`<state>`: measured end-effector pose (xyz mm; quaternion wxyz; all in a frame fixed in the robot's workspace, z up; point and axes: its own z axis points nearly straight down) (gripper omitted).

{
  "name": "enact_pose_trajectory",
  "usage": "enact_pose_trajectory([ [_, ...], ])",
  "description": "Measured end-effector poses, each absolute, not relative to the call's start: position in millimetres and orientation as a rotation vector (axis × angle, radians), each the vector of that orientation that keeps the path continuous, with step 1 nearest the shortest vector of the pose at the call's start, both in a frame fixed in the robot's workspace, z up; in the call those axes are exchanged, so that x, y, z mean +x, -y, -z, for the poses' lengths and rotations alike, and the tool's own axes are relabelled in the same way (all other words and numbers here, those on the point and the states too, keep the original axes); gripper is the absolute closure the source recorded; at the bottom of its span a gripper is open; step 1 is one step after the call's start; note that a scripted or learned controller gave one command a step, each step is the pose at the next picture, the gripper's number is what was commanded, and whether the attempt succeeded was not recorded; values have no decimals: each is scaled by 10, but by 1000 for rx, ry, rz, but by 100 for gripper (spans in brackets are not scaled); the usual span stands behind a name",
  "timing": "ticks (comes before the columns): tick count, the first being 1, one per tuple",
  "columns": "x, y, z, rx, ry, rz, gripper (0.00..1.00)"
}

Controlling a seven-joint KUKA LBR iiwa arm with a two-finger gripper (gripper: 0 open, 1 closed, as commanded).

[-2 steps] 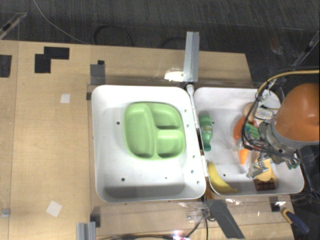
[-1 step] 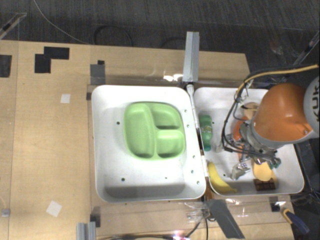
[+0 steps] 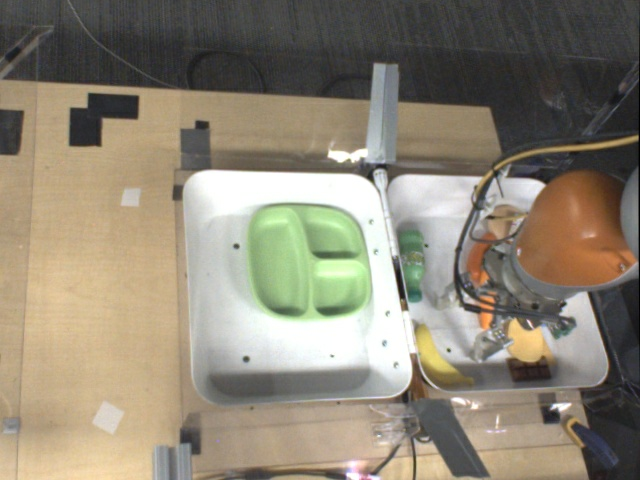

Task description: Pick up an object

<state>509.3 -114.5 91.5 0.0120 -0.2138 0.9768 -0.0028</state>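
Note:
My arm, with its orange band (image 3: 575, 230), reaches down into the right bin (image 3: 440, 203). The gripper (image 3: 512, 336) is low near the bin's front, right over a round yellow object (image 3: 530, 344). A small brown block (image 3: 528, 370) lies just in front of it. Something orange (image 3: 480, 268) peeks out from under the wrist on the left. A yellow banana (image 3: 436, 360) lies at the bin's front left. A green bottle (image 3: 411, 261) rests along the left wall. The wrist hides much of the gripper.
The left bin (image 3: 215, 298) holds a green divided tray (image 3: 305, 260). A metal post (image 3: 383, 113) stands behind the seam between the bins. Black and yellow cables (image 3: 500, 173) loop over the right bin's back.

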Motion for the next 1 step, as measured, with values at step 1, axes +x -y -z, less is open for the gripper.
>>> enact_pose_trajectory([
  [1,5033,1284,-915,-780,-3018,11,0],
])
